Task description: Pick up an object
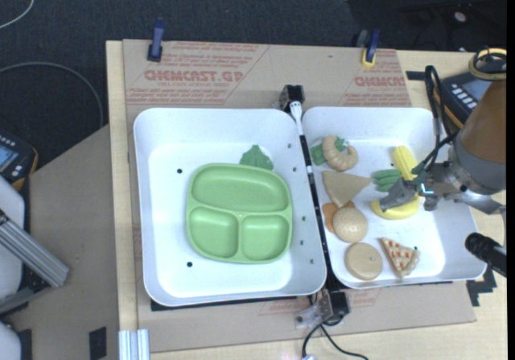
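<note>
The right bin [426, 121] holds several toy foods. Among them are a yellow corn cob [402, 160], a yellow banana [402, 209], a green piece [385, 179], a tan wedge [346, 187], a round bun [350, 224], a flat round biscuit [364, 260], a pizza slice [400, 257] and a carrot-like piece [339, 154]. My gripper [400, 197] reaches in from the right and sits low over the banana, right next to the green piece. Its tip covers part of the banana, and I cannot make out anything held.
The left bin [153, 189] carries a green divided plate [239, 213] with a green leaf piece [257, 158] behind it. A black divider [306, 165] runs between the bins. Cables and a device [459, 97] lie at the right edge.
</note>
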